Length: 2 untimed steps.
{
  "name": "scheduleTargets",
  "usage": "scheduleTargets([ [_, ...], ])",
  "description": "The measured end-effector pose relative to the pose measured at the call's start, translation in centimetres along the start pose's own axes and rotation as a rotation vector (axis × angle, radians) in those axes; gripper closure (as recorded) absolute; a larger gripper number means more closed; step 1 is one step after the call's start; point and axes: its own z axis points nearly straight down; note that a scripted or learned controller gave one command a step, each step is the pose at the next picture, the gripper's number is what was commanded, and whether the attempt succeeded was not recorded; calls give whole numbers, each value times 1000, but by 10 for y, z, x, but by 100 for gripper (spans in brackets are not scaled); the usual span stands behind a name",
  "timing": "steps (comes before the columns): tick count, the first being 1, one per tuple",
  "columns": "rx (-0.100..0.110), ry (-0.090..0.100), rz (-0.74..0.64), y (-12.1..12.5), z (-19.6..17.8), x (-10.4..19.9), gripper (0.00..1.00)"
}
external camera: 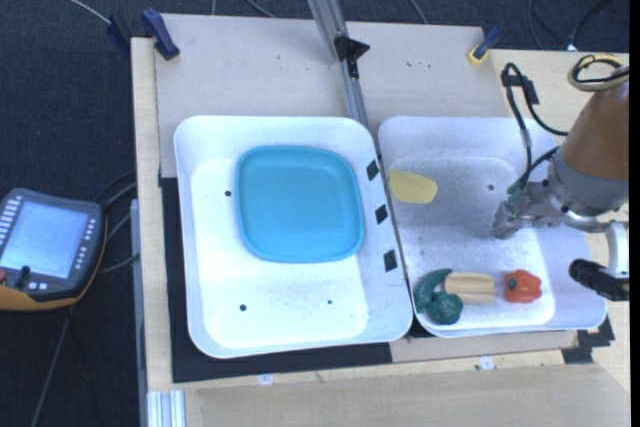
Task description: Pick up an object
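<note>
The right bin holds a yellow flat piece near its left wall. Along its front edge lie a dark green vegetable, a tan wooden cylinder and a red pepper-like toy in a row. My gripper hangs over the right part of this bin, above the speckled floor, behind and slightly left of the red toy. Nothing shows between its fingertips. The left bin carries a blue square plate.
A metal post slants down to the gap between the bins. Blue clamps and a yellow clamp sit at the bench's back corners. A teach pendant lies on the floor to the left. Black cable loops near the wrist.
</note>
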Motion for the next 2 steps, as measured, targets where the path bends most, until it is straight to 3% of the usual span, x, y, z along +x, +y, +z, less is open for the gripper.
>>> scheduleTargets([
  [2, -4, -1, 0, 6, -100, -3, 100],
])
